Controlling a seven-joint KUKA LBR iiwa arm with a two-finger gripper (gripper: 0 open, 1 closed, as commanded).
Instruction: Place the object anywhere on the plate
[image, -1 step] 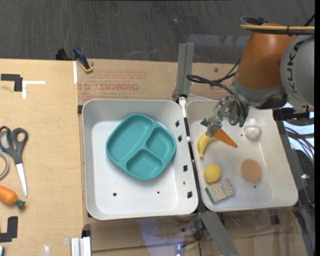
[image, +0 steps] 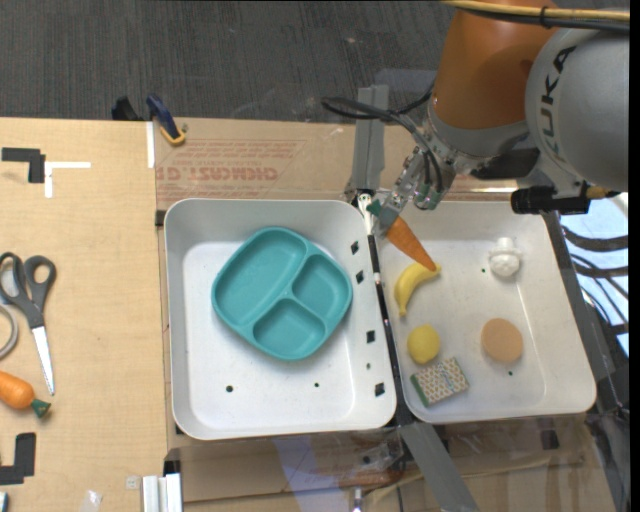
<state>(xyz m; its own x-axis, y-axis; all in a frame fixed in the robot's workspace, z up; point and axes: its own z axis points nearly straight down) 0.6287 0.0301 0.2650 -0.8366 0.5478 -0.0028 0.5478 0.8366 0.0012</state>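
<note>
Fixed overhead camera, slanted down, bins

Robotics lab: plywood bench with two white bins, industrial arm, taped cardboard, loose cables.

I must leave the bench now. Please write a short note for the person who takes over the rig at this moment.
Gripper: above the back left corner of the right bin, at the green end of the carrot; grasp not clear.
Carrot: tilted, tip near the banana.
Plate: teal, in the left bin, nothing on it.
Done: nothing placed yet.
Left: secure one object and set it on the plate.
</note>
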